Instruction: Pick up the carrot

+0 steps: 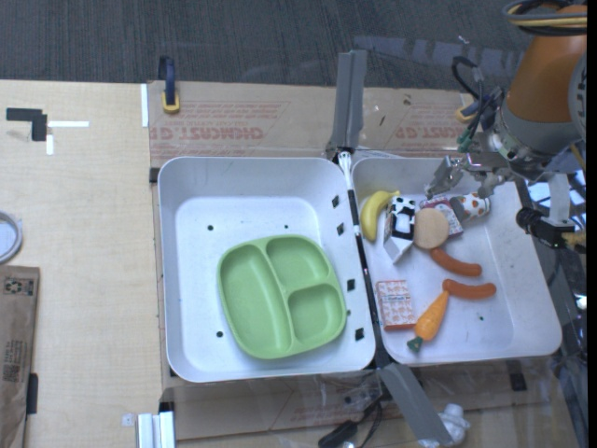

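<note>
Camera view, step in hand: the approach, by the look of it. The gripper (454, 174) hangs over the far edge of the right bin (522, 339), with the carrot (431, 316) well apart from it toward the near side; the pick has not begun.

Camera view, tool state: whether the gripper stands wide or narrow cannot be told at this slant. Nothing shows held in it.

Camera view, carrot's place: in the right bin, near the front wall, just right of a small red-and-white packet (395, 303) and just below the nearer of two sausages (469, 289), which it nearly touches.

Camera view, carrot's look: orange, tapered, lying flat and slanted, its thick end up toward the sausage and its thin end, with a small green tip, pointing near-left.

Camera view, next move: the arm would likely need to travel toward the near side of the bin, line its grip across the carrot's slant, and descend clear of the sausage and packet.

Camera view, surroundings: a banana (373, 213) and a cluster of toy foods sit at the far side; a green divided plate (282, 294) lies in the left bin (187, 250).
</note>
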Controlling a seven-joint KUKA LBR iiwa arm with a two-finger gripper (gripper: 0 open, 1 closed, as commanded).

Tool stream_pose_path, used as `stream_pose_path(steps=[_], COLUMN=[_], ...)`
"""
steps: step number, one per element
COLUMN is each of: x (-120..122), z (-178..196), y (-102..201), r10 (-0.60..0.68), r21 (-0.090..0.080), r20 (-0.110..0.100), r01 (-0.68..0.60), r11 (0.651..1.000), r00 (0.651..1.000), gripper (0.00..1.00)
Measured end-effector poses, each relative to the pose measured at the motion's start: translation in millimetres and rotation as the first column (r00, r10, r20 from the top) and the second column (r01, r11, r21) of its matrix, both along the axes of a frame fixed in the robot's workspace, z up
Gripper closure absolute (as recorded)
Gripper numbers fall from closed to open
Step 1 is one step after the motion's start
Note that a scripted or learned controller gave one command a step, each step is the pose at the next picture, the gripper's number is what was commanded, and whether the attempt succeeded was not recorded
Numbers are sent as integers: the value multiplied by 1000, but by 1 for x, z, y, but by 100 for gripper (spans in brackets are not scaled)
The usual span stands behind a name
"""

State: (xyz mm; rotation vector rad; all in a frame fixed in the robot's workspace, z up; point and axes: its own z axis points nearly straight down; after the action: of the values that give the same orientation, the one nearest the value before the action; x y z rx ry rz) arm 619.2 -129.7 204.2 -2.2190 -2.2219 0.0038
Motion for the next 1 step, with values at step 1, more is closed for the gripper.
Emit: stream_pose_path(steps=[1], x=[-76], z=[-49], y=[19], r10=[274], r21=[1], r20=[1], r01=[-274], r11=[962], r00=[962], gripper=[0])
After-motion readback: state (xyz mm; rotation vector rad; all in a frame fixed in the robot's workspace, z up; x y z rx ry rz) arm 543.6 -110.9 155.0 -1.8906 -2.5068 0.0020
